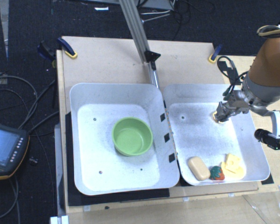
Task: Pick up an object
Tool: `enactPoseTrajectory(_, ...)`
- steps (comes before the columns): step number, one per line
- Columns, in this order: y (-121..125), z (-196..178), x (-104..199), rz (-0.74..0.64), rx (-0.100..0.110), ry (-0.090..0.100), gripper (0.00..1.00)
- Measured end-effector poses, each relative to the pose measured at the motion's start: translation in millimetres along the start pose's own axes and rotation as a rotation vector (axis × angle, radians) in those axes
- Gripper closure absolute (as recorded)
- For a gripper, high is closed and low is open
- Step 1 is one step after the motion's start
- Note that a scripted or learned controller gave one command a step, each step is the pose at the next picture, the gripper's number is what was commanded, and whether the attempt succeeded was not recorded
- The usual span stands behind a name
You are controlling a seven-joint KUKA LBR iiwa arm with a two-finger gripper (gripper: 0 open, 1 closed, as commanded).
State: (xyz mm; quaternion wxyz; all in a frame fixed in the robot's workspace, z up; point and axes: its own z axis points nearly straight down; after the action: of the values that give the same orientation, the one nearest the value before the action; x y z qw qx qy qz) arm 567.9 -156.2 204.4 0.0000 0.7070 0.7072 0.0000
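A tan block [199, 167], small strawberry [217, 172] and yellow piece [234, 166] lie in the right bin [196, 125]; the gripper [220, 117] hangs above, fingers' state unclear.

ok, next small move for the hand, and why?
Probably shift the hand toward the near edge of the right bin. It sits over bare floor by the bin's far right side, while the beige oblong, strawberry and yellow piece cluster in the near corner.

A tan bar [199, 168], a red-green berry [217, 173] and a yellow piece [234, 166] lie along the right bin's [196, 129] near edge.
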Motion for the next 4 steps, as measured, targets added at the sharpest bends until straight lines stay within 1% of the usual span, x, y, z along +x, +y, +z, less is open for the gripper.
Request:
enactPoseTrajectory(1,0,0,0,0.0,0.0,0.0,0.0)
enactPoseTrajectory(2,5,59,6,-0.001,0.005,0.001,0.0)
enactPoseTrajectory(3,5,110,6,0.0,0.001,0.0,0.0)
enactPoseTrajectory(4,5,99,6,0.0,-0.001,0.0,1.0)
